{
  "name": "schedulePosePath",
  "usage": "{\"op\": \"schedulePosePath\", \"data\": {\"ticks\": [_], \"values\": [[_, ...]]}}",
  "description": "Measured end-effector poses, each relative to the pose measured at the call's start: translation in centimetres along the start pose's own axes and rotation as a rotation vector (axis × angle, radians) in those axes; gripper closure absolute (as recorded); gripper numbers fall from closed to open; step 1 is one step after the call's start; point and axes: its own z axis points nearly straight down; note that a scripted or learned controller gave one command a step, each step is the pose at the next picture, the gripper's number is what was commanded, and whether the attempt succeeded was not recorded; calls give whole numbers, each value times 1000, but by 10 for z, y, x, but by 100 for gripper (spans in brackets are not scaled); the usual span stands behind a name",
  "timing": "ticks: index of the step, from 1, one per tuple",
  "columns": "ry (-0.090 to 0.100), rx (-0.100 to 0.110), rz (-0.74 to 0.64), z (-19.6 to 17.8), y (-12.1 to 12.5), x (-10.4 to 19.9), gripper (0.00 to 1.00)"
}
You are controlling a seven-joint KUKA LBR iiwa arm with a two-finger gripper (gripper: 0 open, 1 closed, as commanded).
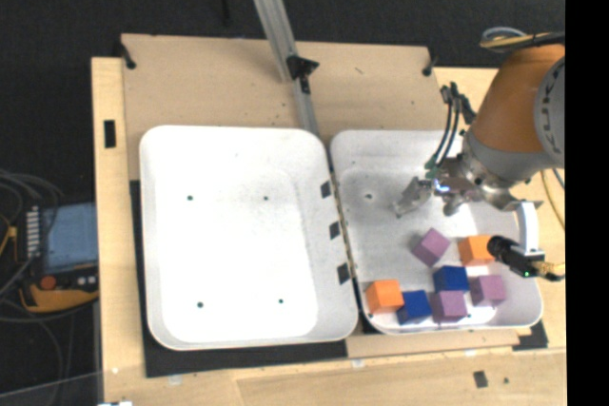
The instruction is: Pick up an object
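The arm reaches in from the right edge of the bench, and its gripper hangs over the middle of the right bin, above bare floor. Whether the pincer is released or clenched, I cannot tell; nothing shows between it.

The objects lie toward that bin's near edge: a purple block closest to the gripper, an orange block by the near-left corner, 2 blue blocks and 2 more purple ones beside them, another orange block toward the right edge.

This looks like the approach step, nothing picked yet. The next move likely calls for shifting toward the near edge, centring over 1 block, probably the lone purple one, then descending.
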Motion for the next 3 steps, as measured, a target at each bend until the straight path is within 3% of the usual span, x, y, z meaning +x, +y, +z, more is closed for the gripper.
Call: {"op": "schedulePosePath", "data": {"ticks": [1, 2, 3], "values": [[1, -1, 1, 51, 4, 8, 0], [0, -11, 11, 37, 6, 6, 100], [-1, -13, -6, -25, 15, 4, 100]]}}
